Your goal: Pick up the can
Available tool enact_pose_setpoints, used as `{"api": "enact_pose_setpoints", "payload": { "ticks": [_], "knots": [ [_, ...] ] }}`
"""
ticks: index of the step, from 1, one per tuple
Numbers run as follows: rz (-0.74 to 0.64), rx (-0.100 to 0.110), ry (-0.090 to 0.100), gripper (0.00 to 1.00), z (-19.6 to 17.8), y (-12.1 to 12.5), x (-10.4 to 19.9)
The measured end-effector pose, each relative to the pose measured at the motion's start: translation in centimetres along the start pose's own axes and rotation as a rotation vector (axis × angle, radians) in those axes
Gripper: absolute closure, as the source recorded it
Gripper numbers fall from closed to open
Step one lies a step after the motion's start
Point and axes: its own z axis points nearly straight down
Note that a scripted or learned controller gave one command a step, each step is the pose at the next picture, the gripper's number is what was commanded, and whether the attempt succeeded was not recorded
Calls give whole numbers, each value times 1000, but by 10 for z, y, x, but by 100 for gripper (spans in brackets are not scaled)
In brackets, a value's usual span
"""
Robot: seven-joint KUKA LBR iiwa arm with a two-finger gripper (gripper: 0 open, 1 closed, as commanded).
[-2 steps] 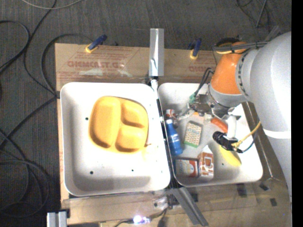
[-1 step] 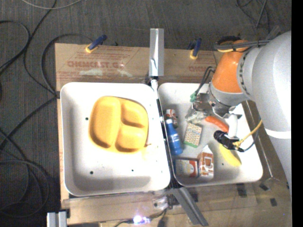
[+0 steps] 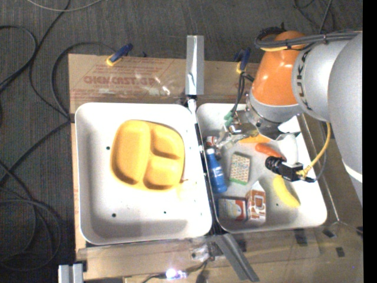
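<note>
The can (image 3: 234, 209), with a red and white label, lies on its side near the front edge of the right bin (image 3: 315, 214). My gripper (image 3: 225, 134) hangs low over the far left corner of that bin, well behind the can and apart from it. A blue bottle (image 3: 215, 171) lies between the gripper and the can, along the bin's left wall. Nothing shows between the gripper's tips.
Beside the can stands a small brown-red carton (image 3: 257, 204). A pale green patterned card (image 3: 240, 168), an orange carrot (image 3: 268, 148) and a yellow banana (image 3: 287, 194) also lie in the right bin. The left bin (image 3: 94, 211) holds a yellow compartment tray (image 3: 148, 154).
</note>
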Motion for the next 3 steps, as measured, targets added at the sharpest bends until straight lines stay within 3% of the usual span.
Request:
{"api": "enact_pose_setpoints", "payload": {
  "ticks": [1, 2, 3],
  "knots": [
    [0, 0, 1, 0, 0, 0, 0],
    [126, 2, 2, 0, 1, -66, -26],
    [-46, -2, -3, 0, 89, -19, -57]
  ]
}}
